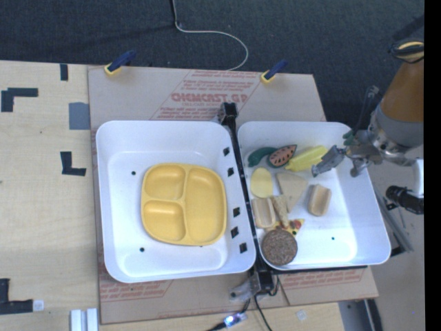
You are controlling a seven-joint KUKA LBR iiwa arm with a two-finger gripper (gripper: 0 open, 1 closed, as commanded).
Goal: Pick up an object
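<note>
Over the right-hand shallow white bin [344, 250], the grey two-finger gripper [335, 158] hangs with its fingers spread and nothing between them, just beside the yellow banana-shaped toy [305, 158]. A tan bread-like block [318, 200] lies apart from the crowded items at the left wall. Going for that isolated block, I judge, allows a cleaner straddle than the banana touching its neighbours.

Both bins [110, 185] look like smooth, glossy white plastic. The yellow tray [184, 204] is matt plastic. Brown cardboard [200, 98] lies under them on a pale wood-grain table [41, 205], beside dark, rough carpet [83, 12].
</note>
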